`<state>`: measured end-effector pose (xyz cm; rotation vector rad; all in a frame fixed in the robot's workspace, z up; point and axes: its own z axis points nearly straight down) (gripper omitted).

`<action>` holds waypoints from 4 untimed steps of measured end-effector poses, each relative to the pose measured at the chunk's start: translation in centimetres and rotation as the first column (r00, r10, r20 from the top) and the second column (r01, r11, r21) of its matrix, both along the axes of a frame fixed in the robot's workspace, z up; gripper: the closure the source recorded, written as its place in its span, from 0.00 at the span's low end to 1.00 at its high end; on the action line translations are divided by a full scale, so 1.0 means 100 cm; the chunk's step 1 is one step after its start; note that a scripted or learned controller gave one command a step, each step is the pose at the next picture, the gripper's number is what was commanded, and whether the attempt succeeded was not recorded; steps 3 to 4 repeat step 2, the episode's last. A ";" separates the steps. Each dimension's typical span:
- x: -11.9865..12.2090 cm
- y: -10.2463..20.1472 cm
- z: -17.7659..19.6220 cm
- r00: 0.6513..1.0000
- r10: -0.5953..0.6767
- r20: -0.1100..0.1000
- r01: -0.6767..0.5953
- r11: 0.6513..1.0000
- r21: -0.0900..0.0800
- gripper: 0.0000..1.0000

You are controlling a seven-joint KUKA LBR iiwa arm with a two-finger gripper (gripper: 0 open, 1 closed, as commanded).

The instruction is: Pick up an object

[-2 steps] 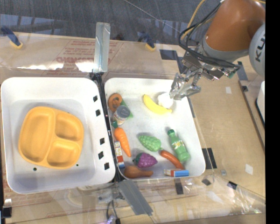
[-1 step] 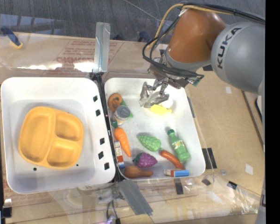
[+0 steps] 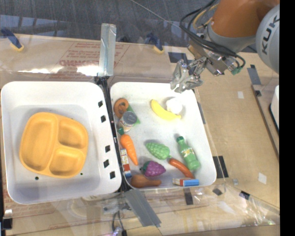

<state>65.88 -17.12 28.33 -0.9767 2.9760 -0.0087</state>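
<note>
My gripper (image 3: 183, 84) hangs over the far edge of the right bin (image 3: 202, 127), above and just behind a yellow banana (image 3: 164, 110) and a small white object (image 3: 175, 104). Nothing shows between its fingers. In the same bin lie a pretzel (image 3: 121, 105), a small can (image 3: 128, 120), a carrot (image 3: 129, 148), a green bumpy fruit (image 3: 158, 150), a green bottle (image 3: 188, 154), purple grapes (image 3: 154, 168), a red-orange sausage-like piece (image 3: 180, 167), a brown drumstick (image 3: 144, 181) and a small flat box (image 3: 186, 182).
The left bin (image 3: 12, 171) holds a yellow divided tray (image 3: 53, 144). A grey tape strip (image 3: 106, 50) runs up from the wall between the bins. The arm's orange band (image 3: 241, 6) and cables fill the upper right.
</note>
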 end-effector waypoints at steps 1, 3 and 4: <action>-0.002 -0.027 -0.090 0.674 0.738 -0.011 -0.738 0.675 0.007 1.00; -0.031 -0.033 -0.090 0.299 0.954 -0.009 -0.954 0.299 0.007 1.00; -0.031 -0.033 -0.090 0.299 0.954 -0.009 -0.954 0.299 0.007 1.00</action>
